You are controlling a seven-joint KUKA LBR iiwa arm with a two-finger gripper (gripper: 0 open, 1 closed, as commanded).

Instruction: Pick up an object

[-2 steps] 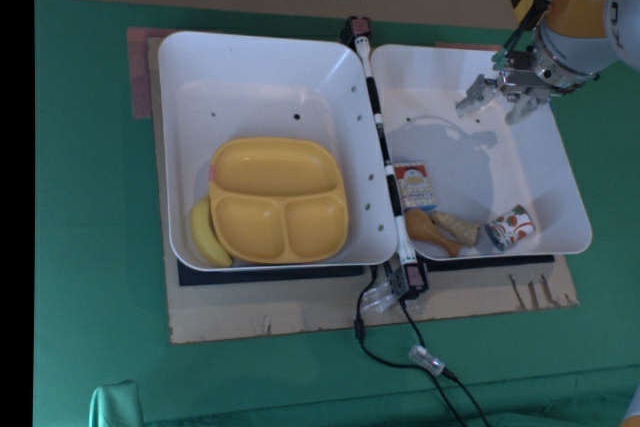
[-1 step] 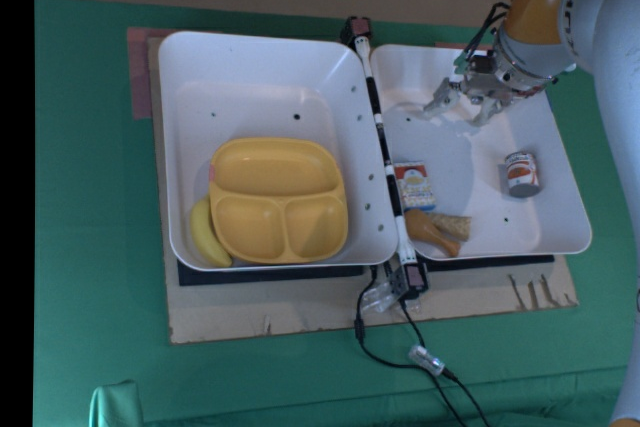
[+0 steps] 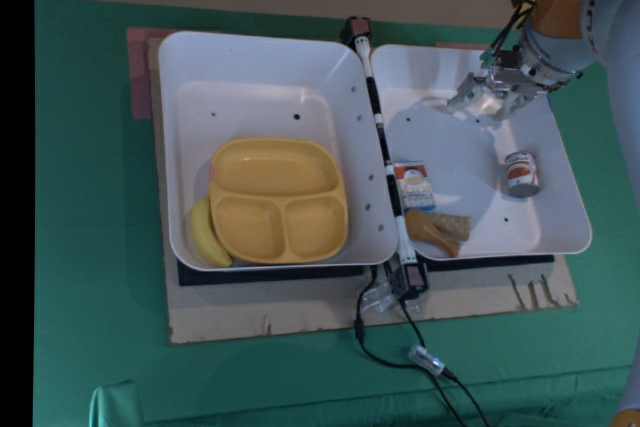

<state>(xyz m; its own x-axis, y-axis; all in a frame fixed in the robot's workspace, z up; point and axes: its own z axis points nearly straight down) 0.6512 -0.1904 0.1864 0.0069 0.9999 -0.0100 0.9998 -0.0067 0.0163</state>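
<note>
Your claw [image 3: 493, 101] hangs over the far end of the right bin [image 3: 570, 215], slung from the grey arm [image 3: 600, 0] that comes in from the right with its orange band uppermost. You cannot tell from this angle whether it is spread or pressed together, and nothing can be seen gripped in it. Below it, toward you, the can [image 3: 520, 173] lies on its side by the bin's right wall, well apart from the claw, red label and pale end showing. Across the same bin, against the divider, you have the small box [image 3: 413, 186], white and blue with red and orange print, lying flat. Just nearer, touching or almost touching the box, sits a brown-orange toy [image 3: 437, 231], its shape hard to make out. Over in the left bin [image 3: 200, 60], the yellow tray [image 3: 278, 199] with three compartments lies at the near end, and a banana [image 3: 207, 234] rests along the tray's left edge, tight between it and the bin's wall. Both bins stand on brown card [image 3: 300, 315] over a green cloth [image 3: 90, 215], with black cables [image 3: 400, 340] trailing from the near end of the divider.
</note>
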